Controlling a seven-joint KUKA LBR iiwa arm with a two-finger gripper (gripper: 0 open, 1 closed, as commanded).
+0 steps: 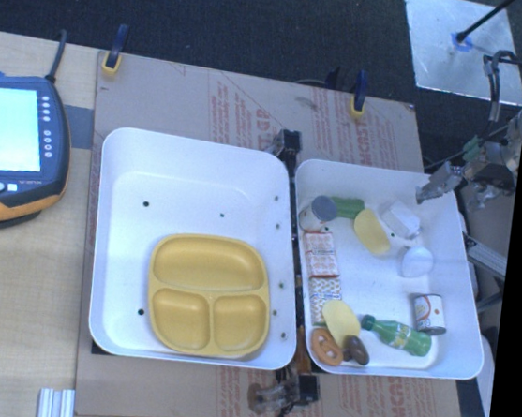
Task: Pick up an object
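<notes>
The right bin (pixel 468 275) holds several small objects: a green bottle (pixel 398 336) lying on its side, a small can (pixel 429 313), a yellow piece (pixel 371 232), a green item (pixel 346 207), a grey tin (pixel 316 212), white pieces (pixel 401 218) and two patterned packets (pixel 321 254). An orange dish (pixel 322 345) with a brown lump sits in the near corner. My gripper (pixel 436 186) hangs over the bin's far right corner, apart from all the objects and nearest to the white pieces. Nothing shows between its tips.
The left bin (pixel 131 187) holds a yellow divided tray (pixel 210 294). A tablet-like pendant (pixel 9 148) lies on the bench at the far left. Clamps (pixel 359 90) hold the cardboard sheet under the bins. Cables and arm parts (pixel 490 146) crowd the right side.
</notes>
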